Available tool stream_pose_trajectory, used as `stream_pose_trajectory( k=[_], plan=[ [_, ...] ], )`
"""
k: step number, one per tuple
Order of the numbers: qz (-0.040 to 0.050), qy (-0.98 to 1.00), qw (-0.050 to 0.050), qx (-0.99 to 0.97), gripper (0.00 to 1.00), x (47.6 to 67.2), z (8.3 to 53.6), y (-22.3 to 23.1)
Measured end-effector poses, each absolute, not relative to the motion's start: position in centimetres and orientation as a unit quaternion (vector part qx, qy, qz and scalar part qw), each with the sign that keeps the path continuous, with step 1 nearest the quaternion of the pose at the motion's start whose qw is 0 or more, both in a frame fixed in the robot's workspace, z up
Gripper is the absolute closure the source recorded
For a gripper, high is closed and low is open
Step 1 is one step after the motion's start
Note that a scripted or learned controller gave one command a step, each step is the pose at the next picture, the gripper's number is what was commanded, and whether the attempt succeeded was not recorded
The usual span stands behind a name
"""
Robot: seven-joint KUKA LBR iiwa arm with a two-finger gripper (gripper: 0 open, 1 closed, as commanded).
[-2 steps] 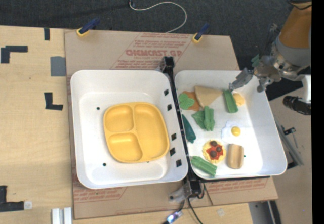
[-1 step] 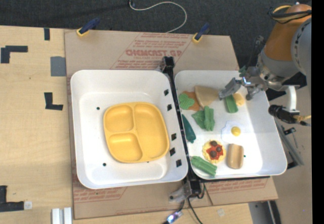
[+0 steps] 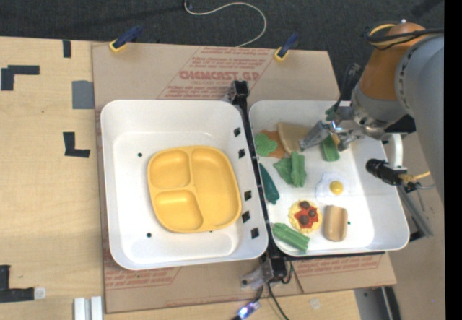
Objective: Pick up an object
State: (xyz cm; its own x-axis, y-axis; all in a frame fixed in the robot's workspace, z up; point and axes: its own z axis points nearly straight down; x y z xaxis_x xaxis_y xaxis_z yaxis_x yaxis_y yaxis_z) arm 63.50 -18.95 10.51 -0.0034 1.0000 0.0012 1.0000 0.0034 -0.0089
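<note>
Gripper (image 3: 326, 136), jaws pinching a small green piece (image 3: 330, 150), poised over the right bin (image 3: 382, 239), where toy foods lie crowded for picking.

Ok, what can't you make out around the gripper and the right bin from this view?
- Gripper: fingers too small and blurred to judge.
- Green piece beside it: contact unclear, partly covered by the gripper.
- Tan slice: right edge hidden under the gripper.
- Arm: cut off by the right edge.
</note>
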Motion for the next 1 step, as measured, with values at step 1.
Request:
stream_pose_trajectory(
  k=[1],
  plan=[
    [0.0014,-0.708,0.001,-0.706,0.00,63.59,8.43,-18.95]
  ],
)
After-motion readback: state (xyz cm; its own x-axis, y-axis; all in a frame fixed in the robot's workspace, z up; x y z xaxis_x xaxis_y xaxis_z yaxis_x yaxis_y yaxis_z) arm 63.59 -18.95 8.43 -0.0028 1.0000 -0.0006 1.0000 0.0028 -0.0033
